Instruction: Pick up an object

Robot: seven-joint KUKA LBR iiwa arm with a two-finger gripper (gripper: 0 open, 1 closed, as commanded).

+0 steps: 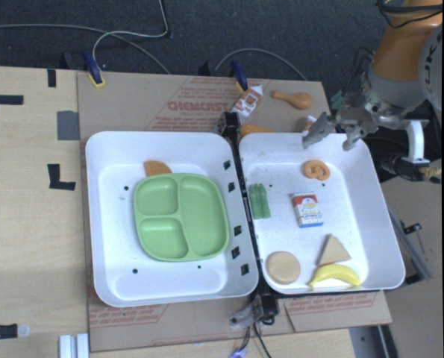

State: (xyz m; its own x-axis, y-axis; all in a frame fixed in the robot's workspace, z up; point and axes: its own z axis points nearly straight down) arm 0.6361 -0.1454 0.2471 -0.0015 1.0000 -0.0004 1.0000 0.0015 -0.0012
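Observation:
My gripper (332,134) hangs over the far edge of the right bin (371,192), its two grey fingers spread apart with nothing between them. Just below it lies an orange pretzel-shaped piece (316,171). Further down the right bin are a small red and white carton (307,209), a green strip (260,201) near the left wall, a round tan cookie (283,267), a tan wedge (333,250) and a yellow banana (335,276). The left bin (102,200) holds a green divided plate (181,216) with an orange piece (157,168) behind it.
An orange drumstick-shaped toy (295,98) lies on the cardboard behind the right bin. Black clips join the bins along the middle divider (237,200). Cables run across the dark floor at the back. The arm's grey and orange body (401,58) fills the upper right.

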